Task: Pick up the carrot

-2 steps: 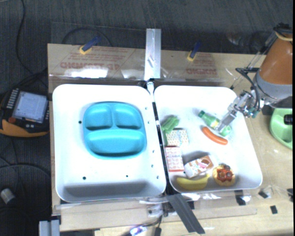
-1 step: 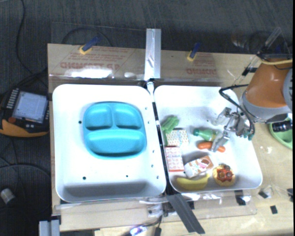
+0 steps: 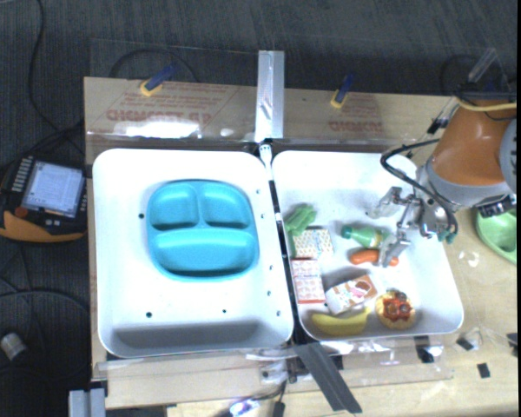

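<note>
Here the carrot (image 3: pixel 363 254) lies in the right bin (image 3: pixel 447 278), just below a green bottle (image 3: pixel 362 232) and above a wrapped snack (image 3: pixel 351 294). The hand (image 3: pixel 398 230) hovers at the carrot's right end, fingers spread apart with nothing between them. A banana (image 3: pixel 339 322) and a pizza toy (image 3: pixel 394 309) sit nearer the front wall. The left bin (image 3: pixel 122 320) holds a blue tray (image 3: pixel 201 228).
</note>
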### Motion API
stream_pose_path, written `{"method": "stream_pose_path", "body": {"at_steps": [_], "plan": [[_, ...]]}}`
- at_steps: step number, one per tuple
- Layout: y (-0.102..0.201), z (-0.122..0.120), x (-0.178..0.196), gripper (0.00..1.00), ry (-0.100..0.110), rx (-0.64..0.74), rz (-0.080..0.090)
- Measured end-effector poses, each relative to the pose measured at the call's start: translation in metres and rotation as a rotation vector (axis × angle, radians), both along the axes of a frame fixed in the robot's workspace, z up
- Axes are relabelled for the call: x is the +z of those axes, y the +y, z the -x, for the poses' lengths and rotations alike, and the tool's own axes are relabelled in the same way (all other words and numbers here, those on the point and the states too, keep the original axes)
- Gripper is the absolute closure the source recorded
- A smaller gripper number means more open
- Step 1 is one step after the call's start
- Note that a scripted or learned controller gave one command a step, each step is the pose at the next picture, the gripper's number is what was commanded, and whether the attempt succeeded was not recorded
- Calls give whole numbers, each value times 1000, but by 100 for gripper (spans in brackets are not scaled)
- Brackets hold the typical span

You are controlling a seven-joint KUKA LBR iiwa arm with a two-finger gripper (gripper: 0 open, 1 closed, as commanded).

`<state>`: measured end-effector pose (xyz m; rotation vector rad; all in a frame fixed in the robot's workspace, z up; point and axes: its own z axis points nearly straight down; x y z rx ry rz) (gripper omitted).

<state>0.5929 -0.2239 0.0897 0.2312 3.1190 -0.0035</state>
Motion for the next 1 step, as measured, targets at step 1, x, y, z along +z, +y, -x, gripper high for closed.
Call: {"method": "stream_pose_path", "body": {"at_steps": [1], "plan": [[47,32,1,0,-3,398,8]]}}
